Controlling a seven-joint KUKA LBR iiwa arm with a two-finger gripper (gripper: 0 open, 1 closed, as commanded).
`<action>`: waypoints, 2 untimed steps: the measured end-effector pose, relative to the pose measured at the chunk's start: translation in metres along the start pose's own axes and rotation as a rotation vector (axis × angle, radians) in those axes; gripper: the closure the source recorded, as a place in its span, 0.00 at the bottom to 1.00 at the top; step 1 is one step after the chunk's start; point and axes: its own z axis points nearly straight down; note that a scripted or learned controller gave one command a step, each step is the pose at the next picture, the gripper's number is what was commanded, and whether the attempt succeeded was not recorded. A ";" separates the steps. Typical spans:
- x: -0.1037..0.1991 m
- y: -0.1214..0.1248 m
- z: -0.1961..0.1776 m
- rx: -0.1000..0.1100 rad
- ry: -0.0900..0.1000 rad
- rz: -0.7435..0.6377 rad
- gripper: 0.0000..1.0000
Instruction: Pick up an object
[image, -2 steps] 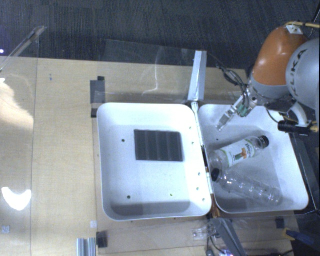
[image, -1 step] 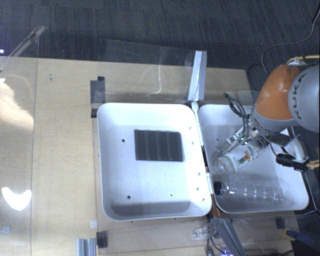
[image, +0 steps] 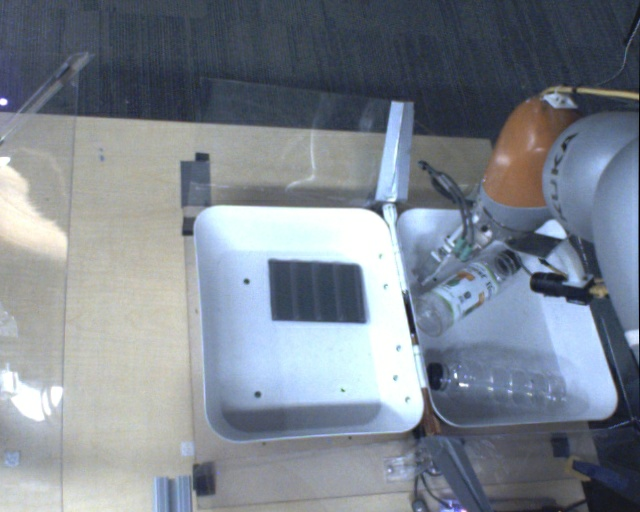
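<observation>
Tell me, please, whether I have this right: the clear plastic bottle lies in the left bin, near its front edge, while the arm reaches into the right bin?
Not quite: the camera view shows the clear plastic bottle lying in the right bin, near its front edge. The arm does reach into the right bin, as you said.

Arm (image: 590, 170) is running off the right edge, covering the right bin's (image: 600, 400) far right corner. Gripper (image: 455, 255) fingers are blurring into cables beside the labelled bottle (image: 465, 292); contact unclear. Label print is too small to read.
</observation>
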 end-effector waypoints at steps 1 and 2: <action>-0.001 0.004 -0.014 -0.009 -0.007 -0.006 1.00; 0.001 0.004 -0.013 -0.007 -0.003 -0.007 0.00</action>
